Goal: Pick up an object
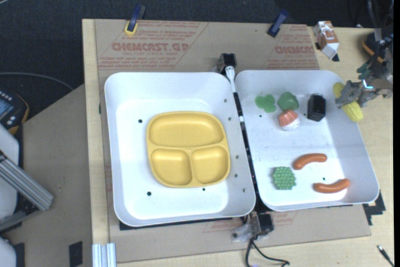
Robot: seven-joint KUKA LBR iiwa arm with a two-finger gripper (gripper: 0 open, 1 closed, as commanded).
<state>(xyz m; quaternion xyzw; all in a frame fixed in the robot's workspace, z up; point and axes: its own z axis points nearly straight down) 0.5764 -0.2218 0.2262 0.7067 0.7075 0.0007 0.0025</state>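
Starting at the left, the left bin (119, 134) carries a yellow divided plate (187, 148) sitting flat in its middle, well apart from anything I could lift easily. I judge it is there as a drop place, not as a target.

The right bin (356, 147) has the small things, spread out loosely so that each can be reached on its own. Two green pieces (277, 102) lie close together near the far wall, and a red and white piece (288, 119) is just beside them. A black block (316, 107) stands a little to their right. Nearer the front lie a bumpy green piece (284, 178) and two orange sausages (309, 161), all apart from one another.

At the bin's right rim lies a yellow corn-like piece (354, 111), and my gripper (364, 89) hangs just above and beside it. Whether it is spread or closed there I cannot tell, nor whether it touches the piece. Being nearest my reach from the right, that piece is probably my object, though its place against the rim could make the grasp awkward. Nothing looks lifted yet.
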